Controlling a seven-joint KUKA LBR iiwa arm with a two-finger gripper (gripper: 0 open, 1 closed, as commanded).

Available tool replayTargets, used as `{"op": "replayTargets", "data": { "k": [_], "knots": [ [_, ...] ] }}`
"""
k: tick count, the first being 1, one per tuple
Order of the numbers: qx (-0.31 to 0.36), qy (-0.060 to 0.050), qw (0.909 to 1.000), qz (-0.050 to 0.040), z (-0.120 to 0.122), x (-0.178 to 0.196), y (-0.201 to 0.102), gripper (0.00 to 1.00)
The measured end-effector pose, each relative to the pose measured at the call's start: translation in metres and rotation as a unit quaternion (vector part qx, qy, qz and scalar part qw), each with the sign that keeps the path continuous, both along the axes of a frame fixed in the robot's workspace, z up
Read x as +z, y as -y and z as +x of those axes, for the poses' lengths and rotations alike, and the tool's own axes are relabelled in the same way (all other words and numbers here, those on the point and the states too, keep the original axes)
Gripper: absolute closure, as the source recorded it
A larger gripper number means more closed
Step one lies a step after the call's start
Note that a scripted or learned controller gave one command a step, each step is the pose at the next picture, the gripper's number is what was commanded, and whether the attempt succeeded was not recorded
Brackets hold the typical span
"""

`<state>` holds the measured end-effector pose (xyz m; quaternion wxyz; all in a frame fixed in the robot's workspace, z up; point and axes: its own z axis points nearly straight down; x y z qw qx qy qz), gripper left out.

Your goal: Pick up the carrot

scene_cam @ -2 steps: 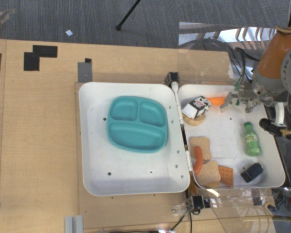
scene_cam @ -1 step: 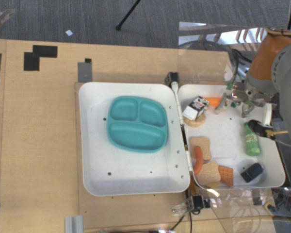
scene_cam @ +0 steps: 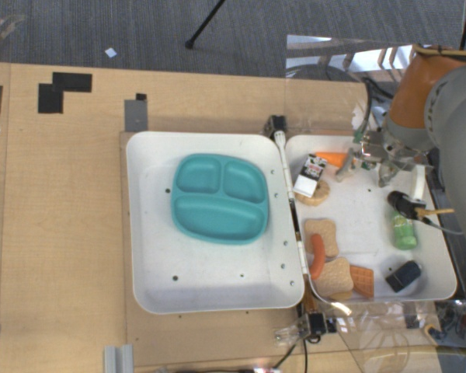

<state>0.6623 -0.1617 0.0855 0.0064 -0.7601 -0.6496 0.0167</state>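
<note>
The desk (scene_cam: 62, 247) is carrying two shallow white bins side by side, and the grey arm (scene_cam: 450, 107) is hanging over the far end of the right bin (scene_cam: 365, 224). I'm reading this as the approach step, with no grasp made yet. The tool (scene_cam: 365, 169) is hovering with its fingers spread wide and nothing between them. It's sitting just to the right of the carrot (scene_cam: 332, 159).

The carrot is lying at the far end of the right bin, near the wall shared with the left bin (scene_cam: 155, 278). A small white box (scene_cam: 309, 179) is lying just beside it. The next move, as I'm judging it, is calling for a short shift toward the carrot. Then comes a drop to straddle it and a squeeze, keeping clear of that box.

The left bin is holding a teal divided plate (scene_cam: 217, 196). The right bin is crowded:
- a green bottle (scene_cam: 405, 231) is lying by its right wall
- a slice of bread (scene_cam: 321, 235) is lying beside a reddish sausage (scene_cam: 317, 256)
- a piece of toast (scene_cam: 335, 278) and an orange wafer (scene_cam: 362, 280) are lying next to each other
- a dark block (scene_cam: 404, 275) is sitting near the front corner
- a round cracker (scene_cam: 317, 195) is peeking out from under the white box
</note>
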Motion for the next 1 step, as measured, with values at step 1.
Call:
{"op": "replayTargets", "data": {
  "k": [1],
  "knots": [
    [0.000,0.006,1.0000,0.0032,0.0027,-0.0002,-0.0390,0.00]
  ]
}}
